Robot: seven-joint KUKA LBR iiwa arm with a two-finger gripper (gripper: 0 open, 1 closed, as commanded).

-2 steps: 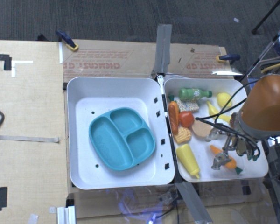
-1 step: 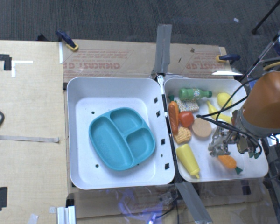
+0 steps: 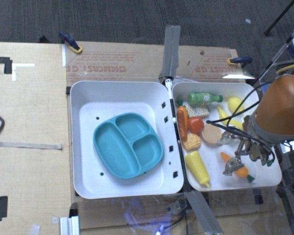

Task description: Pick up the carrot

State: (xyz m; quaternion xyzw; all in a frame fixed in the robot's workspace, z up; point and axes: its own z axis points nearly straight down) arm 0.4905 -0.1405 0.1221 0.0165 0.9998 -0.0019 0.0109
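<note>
Spanning the bench are two white bins side by side: the left bin (image 3: 78,131) bears a single blue divided plate (image 3: 128,145) with three compartments, and the right bin (image 3: 269,180) holds the toy food and the working end of the grey arm (image 3: 279,106), whose orange band sits above the wrist. Judging by how things lie, the task is in its early part: the carrot (image 3: 239,171), one small orange piece with a green tip, lies on the floor of the right bin near its front right corner, not lifted. The gripper (image 3: 232,167) is low over it, its metal fingertips right at or touching the carrot's left end, but dark cables and the wrist crowd the spot and I cannot tell whether the claw is spread, closed or clamped on anything. What is left, as I read it, is to secure the carrot between the fingers and raise it clear. Counting the rest of the right bin, larger to smaller: one yellow squeeze bottle (image 3: 198,167) at the front left, one green bottle (image 3: 204,98) at the back, one sausage (image 3: 182,121) along the left wall, one lemon (image 3: 234,104), one round tan piece (image 3: 211,135), one red piece (image 3: 196,125), and one waffle-like yellow piece (image 3: 192,142). A few other bits are too hidden to count.
</note>
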